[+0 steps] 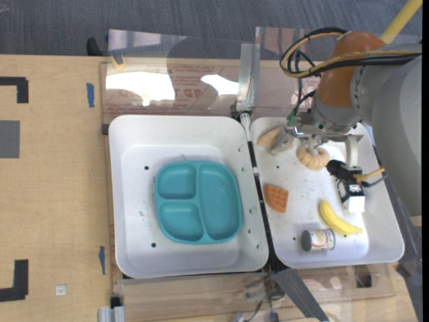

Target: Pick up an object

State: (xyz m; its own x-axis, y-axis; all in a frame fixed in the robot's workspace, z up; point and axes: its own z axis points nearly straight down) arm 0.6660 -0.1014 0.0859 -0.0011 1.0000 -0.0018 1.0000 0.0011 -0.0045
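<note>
Camera view: my claw [299, 134] hangs low over the far end of the right bin [303, 210], wrist nearly plumb above it. I can't tell whether it's wide or narrow, and nothing visibly sits in it. Likely targets are here: a ridged tan lump [313, 157] just beside the claw on the near side, and a pale bread-like piece [269, 137] toward the divider. My guess is the lump, since it's closest. The waffle [276, 197], banana [338, 220] and can [318, 239] lie scattered toward the near end, well apart, so there's no clutter there. It's tight where I am: the far wall and clear panel are behind and the centre rim is close on one side, so straight up is the clean exit. The left bin [127, 153] holds a teal divided plate [198, 200] with bare floor around it.
</note>
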